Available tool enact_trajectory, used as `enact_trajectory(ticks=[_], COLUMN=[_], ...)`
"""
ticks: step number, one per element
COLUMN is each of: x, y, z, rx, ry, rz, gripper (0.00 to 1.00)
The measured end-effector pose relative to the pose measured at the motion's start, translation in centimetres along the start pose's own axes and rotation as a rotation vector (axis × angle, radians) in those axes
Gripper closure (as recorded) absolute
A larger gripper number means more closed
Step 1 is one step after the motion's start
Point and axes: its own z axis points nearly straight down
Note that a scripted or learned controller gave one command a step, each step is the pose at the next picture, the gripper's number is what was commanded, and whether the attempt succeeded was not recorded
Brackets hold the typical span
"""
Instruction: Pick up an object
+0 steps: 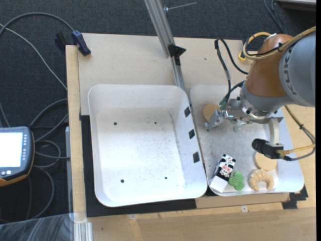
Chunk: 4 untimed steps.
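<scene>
You see two white bins [135,97], a grey arm [301,69] with an orange band [266,72], a black-and-white cow-patterned box [225,165], a green toy [236,181] and a tan croissant [262,178]

Grey arm [301,69] with orange band, metal claw [216,119], black cables.

The grey arm [301,69] reaches in from the right, its orange band [263,69] bent above the wrist. The gripper [216,120] hangs low and points left, a black cable trailing from the wrist.
</scene>
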Motion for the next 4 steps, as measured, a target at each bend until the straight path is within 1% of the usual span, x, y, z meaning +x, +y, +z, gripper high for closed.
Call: enact_trajectory(ticks=[1,2,3,4], x=[0.1,0.1,-0.2,0.2], y=[-0.1,0.1,0.0,0.0], z=[5.3,3.9,-0.5,-5.0], rx=[0.0,-0.009,-0.014,-0.015], ry=[0.0,0.0,-0.003,-0.002], rz=[0.0,0.0,-0.001,-0.002], gripper=[0.0,1.0,1.0,1.0])
